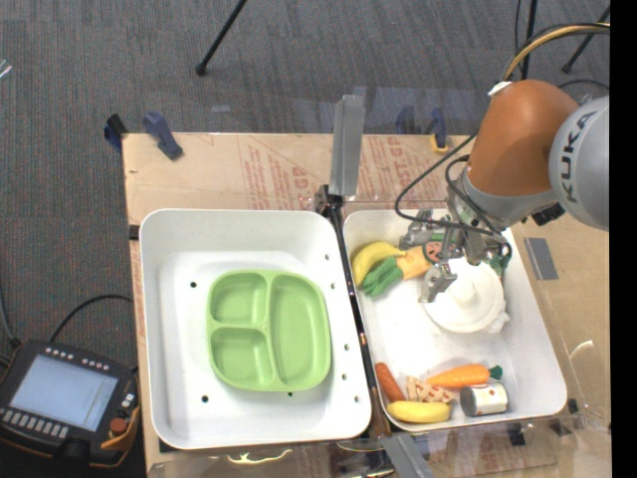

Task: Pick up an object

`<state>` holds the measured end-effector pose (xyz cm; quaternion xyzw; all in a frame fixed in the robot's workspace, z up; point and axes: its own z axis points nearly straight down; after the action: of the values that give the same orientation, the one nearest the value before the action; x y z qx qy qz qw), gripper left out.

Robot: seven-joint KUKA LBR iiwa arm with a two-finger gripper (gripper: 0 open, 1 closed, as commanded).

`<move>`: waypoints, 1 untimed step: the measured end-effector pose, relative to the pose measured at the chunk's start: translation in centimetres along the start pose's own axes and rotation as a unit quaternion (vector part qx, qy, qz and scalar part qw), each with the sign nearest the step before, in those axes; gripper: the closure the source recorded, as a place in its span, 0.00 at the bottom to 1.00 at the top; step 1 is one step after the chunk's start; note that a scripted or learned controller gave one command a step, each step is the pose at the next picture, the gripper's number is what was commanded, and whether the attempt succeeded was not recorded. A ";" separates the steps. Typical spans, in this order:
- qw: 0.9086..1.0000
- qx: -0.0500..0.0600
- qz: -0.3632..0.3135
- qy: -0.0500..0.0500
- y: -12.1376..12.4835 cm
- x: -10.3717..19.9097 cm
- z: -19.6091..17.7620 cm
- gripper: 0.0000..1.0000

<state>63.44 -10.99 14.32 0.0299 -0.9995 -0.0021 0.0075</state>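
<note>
White bins sit side by side on the tabletop, which is a brown board. In the left bin lies a green tray with three compartments, flat and near the middle. The right bin holds the loose things: a banana at its upper left with a green toy touching it just below, an orange piece beside those, and a white bowl near the centre right. Along the near wall lie a red piece, a second banana, a carrot and a small can on its side, all close together. The arm reaches in from the right, orange band uppermost, and its hand hangs over the upper part of the right bin, at the left edge of the bowl and just right of the orange piece. Whether the hand is spread or closed cannot be told from this angle, and nothing can be seen gripped in it.
</note>
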 end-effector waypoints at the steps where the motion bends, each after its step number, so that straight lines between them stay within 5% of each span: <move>1: 0.999 0.003 0.041 -0.009 2.5 -0.4 5.2 0.00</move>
<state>63.65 -8.49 9.10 -0.0114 -0.9999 0.0008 -0.0013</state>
